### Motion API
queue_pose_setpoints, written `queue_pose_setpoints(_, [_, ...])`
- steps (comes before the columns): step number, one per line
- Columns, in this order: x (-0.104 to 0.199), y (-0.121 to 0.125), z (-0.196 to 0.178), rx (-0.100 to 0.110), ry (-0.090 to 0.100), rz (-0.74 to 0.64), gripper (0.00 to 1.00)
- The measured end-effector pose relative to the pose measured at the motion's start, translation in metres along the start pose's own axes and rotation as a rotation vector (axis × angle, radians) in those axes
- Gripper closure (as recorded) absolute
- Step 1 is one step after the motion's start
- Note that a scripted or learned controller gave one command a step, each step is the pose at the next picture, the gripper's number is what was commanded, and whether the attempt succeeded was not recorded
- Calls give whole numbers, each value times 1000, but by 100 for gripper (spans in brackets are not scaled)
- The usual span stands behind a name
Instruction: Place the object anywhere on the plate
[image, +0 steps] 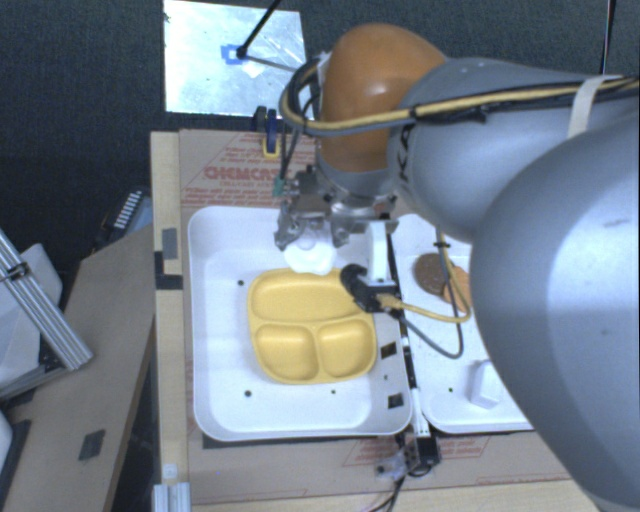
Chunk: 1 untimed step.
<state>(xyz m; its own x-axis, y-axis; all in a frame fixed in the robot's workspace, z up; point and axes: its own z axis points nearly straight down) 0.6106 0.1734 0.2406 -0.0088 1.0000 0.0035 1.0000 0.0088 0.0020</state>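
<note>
A yellow plate (310, 335) with three compartments lies in the left white bin (215, 300). My gripper (311, 240) hangs over the plate's far rim. A small white object (311, 259) sits between its fingers, and the gripper is shut on it. The object's lower edge is at the far rim of the plate's large compartment. The wrist and arm hide the upper part of the object.
In the right bin (450, 405) a brown round thing (438, 274) lies at the far side, partly under the arm, and a small white piece (482, 385) lies near the front. The arm covers most of that bin. Cardboard lines the bench around the bins.
</note>
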Motion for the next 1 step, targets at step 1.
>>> queue_pose_setpoints(1, [-3,0,0,1,-3,4,0])
